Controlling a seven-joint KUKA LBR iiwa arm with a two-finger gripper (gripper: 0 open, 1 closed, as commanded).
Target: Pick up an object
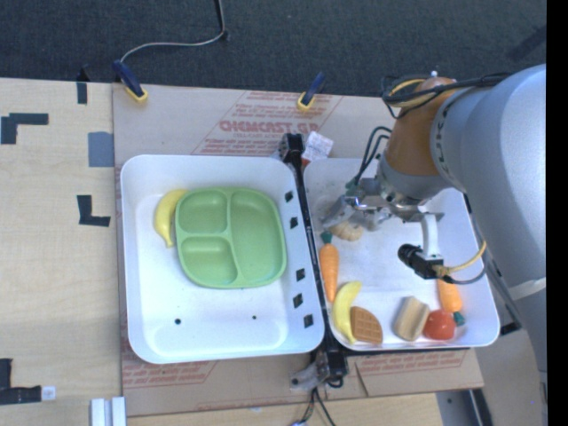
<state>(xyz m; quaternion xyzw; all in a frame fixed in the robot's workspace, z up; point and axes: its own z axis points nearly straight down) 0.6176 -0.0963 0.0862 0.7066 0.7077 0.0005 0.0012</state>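
My gripper (349, 213) is low over the upper left part of the right bin (479, 238), reaching in from the right. A small beige food piece (348, 232) lies just below its tip, and I cannot tell if they touch. An orange carrot (329, 271) lies along the bin's left wall. Below it sit a yellow banana (343, 300) and a brown waffle piece (365, 325). Along the front right are a tan bread roll (410, 318), a red tomato (439, 326) and a second carrot (449, 295).
The left bin (146, 318) holds a green divided plate (231, 236) with a yellow banana (165, 216) at its left edge. A black divider (300, 238) runs between the bins. The arm's grey body (497, 149) covers the right bin's right side.
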